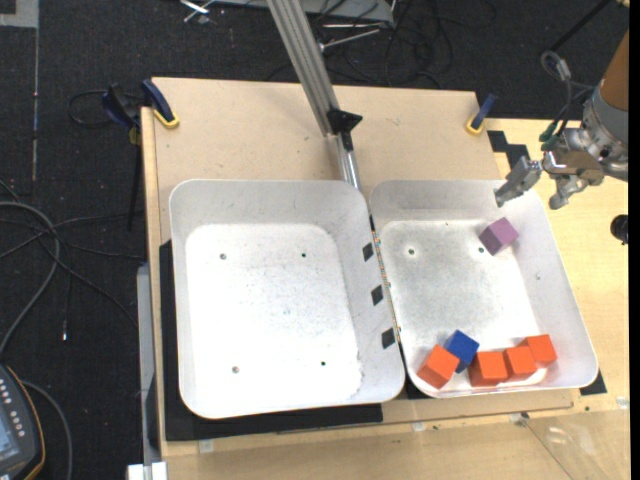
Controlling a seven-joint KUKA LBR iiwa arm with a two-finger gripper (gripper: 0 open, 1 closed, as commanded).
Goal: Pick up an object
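A purple cube point(498, 234) lies in the upper right part of the right bin point(560, 268). Along that bin's near edge sit a blue cube point(461, 347) and three orange cubes point(436, 366) point(489, 367) point(530, 354) in a row. My gripper point(540, 184) hangs above the right bin's far right corner, just up and right of the purple cube. Its fingers are spread apart with nothing between them.
The left bin point(200, 268) lies beside the right one, with black tabs along the seam between them. A slanted metal pole point(305, 53) rises from behind the bins. Yellow-and-blue clamps point(160, 108) point(480, 115) hold the wooden bench's far corners.
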